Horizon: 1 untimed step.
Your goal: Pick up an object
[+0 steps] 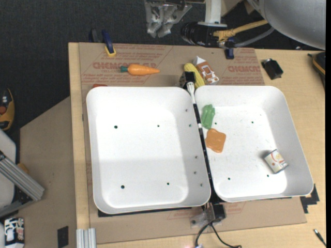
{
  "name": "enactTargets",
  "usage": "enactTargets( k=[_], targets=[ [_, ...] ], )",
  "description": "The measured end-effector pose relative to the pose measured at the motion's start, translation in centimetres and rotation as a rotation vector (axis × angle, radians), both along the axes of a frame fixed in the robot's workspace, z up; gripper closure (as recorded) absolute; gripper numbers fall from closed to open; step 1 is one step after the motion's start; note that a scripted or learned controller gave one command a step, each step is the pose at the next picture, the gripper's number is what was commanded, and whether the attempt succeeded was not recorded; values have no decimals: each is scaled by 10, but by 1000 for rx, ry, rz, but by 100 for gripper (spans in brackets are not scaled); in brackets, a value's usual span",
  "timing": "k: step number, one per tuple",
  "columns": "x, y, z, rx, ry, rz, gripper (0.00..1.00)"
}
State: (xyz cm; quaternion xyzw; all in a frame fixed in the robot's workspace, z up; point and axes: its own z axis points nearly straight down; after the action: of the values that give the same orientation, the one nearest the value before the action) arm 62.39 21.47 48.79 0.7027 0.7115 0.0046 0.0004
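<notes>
A small box lies low in the right bin. An orange piece and a green piece sit by its left wall. A carrot lies on the tabletop. The gripper hangs up high, well apart from them, holding nothing; I cannot tell how it is set.

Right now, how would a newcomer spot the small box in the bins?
Start at the right bin, the one of the two nearer the arm. In its lower right part a small box lies alone. It is white with orange print, unlike the green piece and orange piece by the left wall.
</notes>
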Motion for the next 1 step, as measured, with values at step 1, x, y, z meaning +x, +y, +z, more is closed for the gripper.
enactTargets(
  k=[1],
  targets=[
    [-59,12,52,-1,-1,-6,100]
  ],
)
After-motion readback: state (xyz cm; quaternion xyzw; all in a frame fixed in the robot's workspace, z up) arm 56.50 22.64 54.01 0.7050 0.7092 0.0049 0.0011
